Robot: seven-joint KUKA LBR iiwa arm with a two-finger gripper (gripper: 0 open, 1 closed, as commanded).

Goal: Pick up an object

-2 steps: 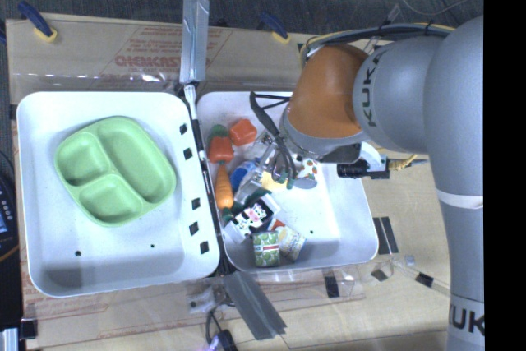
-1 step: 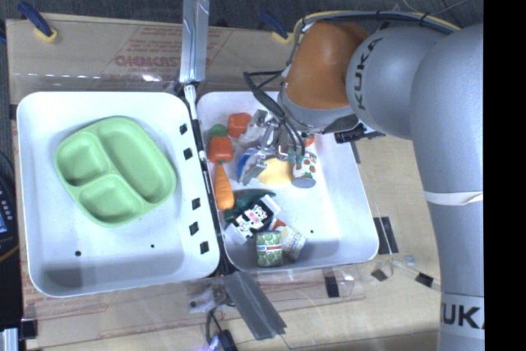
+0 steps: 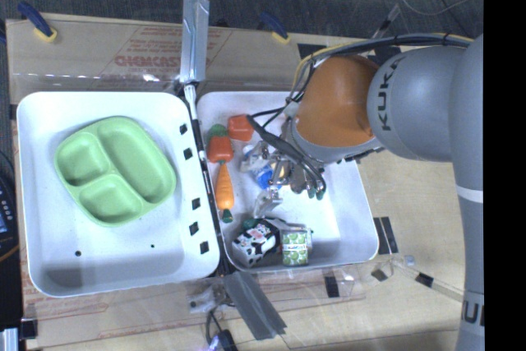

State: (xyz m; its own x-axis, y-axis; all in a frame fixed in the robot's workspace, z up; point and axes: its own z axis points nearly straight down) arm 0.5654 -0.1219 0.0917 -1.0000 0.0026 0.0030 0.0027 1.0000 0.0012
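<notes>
We look down on a table [image 3: 411, 193] carrying two shallow white bins side by side. The left bin [image 3: 49, 259] holds a light green divided plate [image 3: 115, 168] with three compartments, lying flat near the bin's middle. The right bin [image 3: 349, 210] holds the loose objects. Along its left wall we see a toy carrot [image 3: 223, 187] lying lengthwise, with an orange block-like piece [image 3: 219, 148] just above it and another orange-red piece [image 3: 241, 127] beside that, near a small green bit [image 3: 217, 129]. At the bin's near edge a black-and-white patterned toy [image 3: 256, 242] touches a small green-labelled box [image 3: 295, 247].

The grey arm [image 3: 427, 103] reaches in from the right, its orange band [image 3: 337, 99] over the bin's upper middle. The tool [image 3: 275, 177] hangs low in the right bin, just right of the carrot and above the patterned toy. A small blue object [image 3: 265, 177] shows amid its metal parts, but we cannot tell whether the tool is spread, pressed together or pinching anything.
</notes>
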